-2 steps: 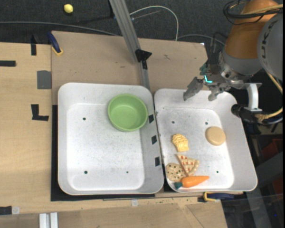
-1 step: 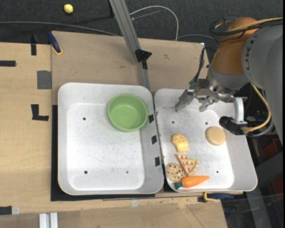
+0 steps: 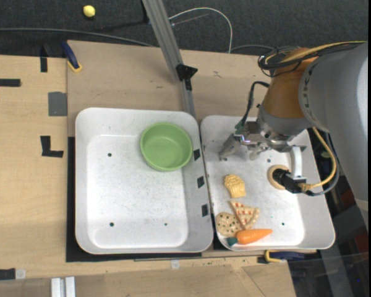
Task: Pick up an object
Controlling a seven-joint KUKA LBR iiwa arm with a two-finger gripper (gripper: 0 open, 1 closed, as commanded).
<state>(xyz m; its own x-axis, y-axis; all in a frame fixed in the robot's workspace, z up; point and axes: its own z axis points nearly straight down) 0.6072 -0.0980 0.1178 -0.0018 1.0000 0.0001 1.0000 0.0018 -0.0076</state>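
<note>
Small yellow ridged toy food piece [image 3: 234, 185] is lying free below the open, empty pincer [image 3: 238, 151], hovering for a grasp.

Wooden bench [image 3: 25, 184] — dark carpeted floor [image 3: 266, 5]

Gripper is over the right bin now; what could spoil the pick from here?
1. The gripper hangs above bare floor, apart from the food, so closing here would likely grab nothing.
2. The cookie, pizza slice and carrot crowd the right bin near its rim; a grasp may nudge neighbours.
</note>
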